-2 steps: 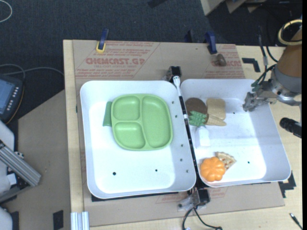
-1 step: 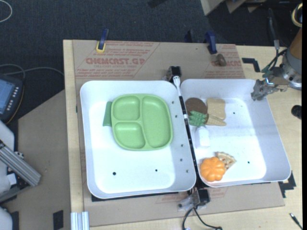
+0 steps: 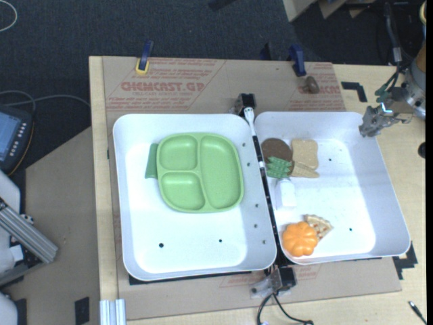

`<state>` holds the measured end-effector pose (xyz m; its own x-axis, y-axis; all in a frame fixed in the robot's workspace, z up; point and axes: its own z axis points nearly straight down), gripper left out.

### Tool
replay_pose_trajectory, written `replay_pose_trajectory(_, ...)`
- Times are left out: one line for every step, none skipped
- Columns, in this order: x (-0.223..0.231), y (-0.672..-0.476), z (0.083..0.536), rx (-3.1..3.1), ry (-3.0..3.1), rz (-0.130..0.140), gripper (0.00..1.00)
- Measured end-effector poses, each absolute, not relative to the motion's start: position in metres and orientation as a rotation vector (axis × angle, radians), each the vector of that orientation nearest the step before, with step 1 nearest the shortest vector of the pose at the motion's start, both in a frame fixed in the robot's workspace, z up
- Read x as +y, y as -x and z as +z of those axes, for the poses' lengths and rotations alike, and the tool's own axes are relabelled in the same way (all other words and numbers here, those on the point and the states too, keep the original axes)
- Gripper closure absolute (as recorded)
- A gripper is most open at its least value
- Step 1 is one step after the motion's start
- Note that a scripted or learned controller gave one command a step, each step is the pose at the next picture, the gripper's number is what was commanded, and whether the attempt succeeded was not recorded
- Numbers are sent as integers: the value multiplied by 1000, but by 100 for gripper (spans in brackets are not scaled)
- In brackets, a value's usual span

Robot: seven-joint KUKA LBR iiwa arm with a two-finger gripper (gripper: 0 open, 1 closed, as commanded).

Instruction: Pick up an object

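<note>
The right bin [image 3: 379, 181] holds several small items along its left side: a brown round piece [image 3: 274, 147], a tan bread slice [image 3: 305, 156], a green leafy piece [image 3: 279, 168], a small white block [image 3: 287, 194], an orange pumpkin [image 3: 300, 240] and a tan waffle-like piece [image 3: 318, 225]. My gripper [image 3: 372, 124] hangs at the bin's far right corner, over the rim and well away from all of these items. Nothing is visible in it.
The left bin [image 3: 135, 235] carries a green divided plate [image 3: 201, 171] with a green piece tucked under its left edge. A black divider clamp [image 3: 247, 103] sits between the bins at the back. Blue clamps [image 3: 295, 58] hold the cardboard base.
</note>
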<state>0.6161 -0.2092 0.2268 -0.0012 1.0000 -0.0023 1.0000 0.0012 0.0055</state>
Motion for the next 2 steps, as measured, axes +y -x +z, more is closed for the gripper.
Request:
replay_pose_trajectory(-172, -586, 221, 2227, -2221, -2, 100)
replay_pose_trajectory(-120, -561, 231, 2228, -2221, -1, 100)
